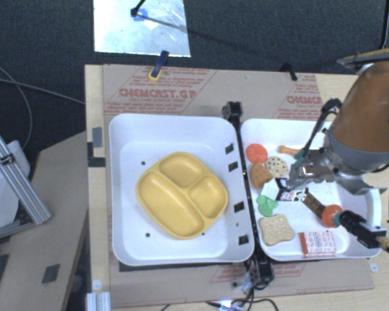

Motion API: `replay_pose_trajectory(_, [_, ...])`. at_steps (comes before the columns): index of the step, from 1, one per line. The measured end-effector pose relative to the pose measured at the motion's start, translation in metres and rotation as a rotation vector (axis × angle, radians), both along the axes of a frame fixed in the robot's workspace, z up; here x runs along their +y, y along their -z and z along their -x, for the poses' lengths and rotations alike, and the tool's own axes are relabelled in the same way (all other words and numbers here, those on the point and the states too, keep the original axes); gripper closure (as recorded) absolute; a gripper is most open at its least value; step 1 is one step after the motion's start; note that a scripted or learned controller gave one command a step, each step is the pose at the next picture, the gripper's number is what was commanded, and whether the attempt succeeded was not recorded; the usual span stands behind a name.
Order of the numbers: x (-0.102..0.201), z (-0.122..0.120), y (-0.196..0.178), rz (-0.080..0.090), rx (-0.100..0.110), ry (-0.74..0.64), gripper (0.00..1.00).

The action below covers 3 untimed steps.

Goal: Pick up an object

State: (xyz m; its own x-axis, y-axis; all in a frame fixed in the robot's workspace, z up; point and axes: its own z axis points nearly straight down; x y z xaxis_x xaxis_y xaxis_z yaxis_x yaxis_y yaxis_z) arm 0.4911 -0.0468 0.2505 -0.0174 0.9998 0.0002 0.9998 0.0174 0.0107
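Note:
The right bin [366, 254] holds several toy foods: a red tomato [256, 153], a chip cookie [278, 166], a brown bread piece [260, 176], a green leafy piece [267, 205], a toast slice [276, 229], a red-and-white box [318, 243], a drumstick [287, 150] and a brown stick with an orange end [324, 211]. My gripper [297, 180] hangs low over the middle of this bin, just right of the cookie and directly above a small black-and-white item [289, 195]. The arm's body hides the bin's right part.
The left bin [126, 173] carries a yellow divided plate [181, 194]. A black divider with clips [241, 173] runs between the bins. Cardboard lies under both bins, and a metal frame [13, 173] stands at the far left.

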Motion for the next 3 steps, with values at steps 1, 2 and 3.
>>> replay_pose_trajectory(1, [0.000,-0.001,-0.011,0.000,-0.003,-0.005,1.00])
replay_pose_trajectory(2, [-0.042,0.007,0.159,0.002,0.016,0.022,1.00])
replay_pose_trajectory(3, [-0.054,-0.008,0.164,0.002,0.002,0.017,1.00])
